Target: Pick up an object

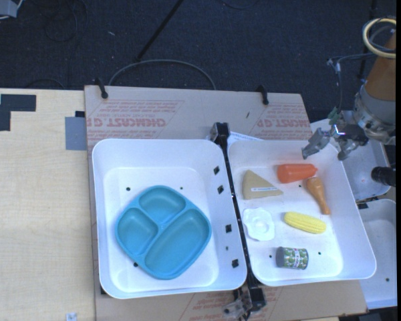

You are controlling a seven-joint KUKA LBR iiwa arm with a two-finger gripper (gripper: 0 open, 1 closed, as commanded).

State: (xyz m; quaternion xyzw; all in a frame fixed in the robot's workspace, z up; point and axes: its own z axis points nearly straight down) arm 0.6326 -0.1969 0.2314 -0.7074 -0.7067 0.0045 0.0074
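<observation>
The arm (381, 79) enters from the right edge, its orange band near the top and the grey wrist below it, and carries the gripper (333, 143) above the far right corner of the right bin (361, 246). The two fingers (314, 144) point down and to the left, spread fairly wide apart, with nothing between them and nothing touching them. Just below and to the left of the gripper lies an orange-red carrot-like piece (296, 172), the nearest object to the fingertips but apart from them. Directly beneath the gripper, a little nearer the camera, a tan cone-shaped piece (318, 194) lies slanted beside the bin's right wall. Further left of that sits a pale wedge of cheese (259, 186). Nearer the camera come a yellow corn cob (305, 223) and, to its left, a white fried-egg shape (258, 224). Farthest from the gripper within this bin, a small green-labelled can (292, 257) lies on its side. Well off to the gripper's left, across the black divider clips, the left bin (113, 159) holds a blue sectioned plate (163, 231) with three compartments, lying flat.
</observation>
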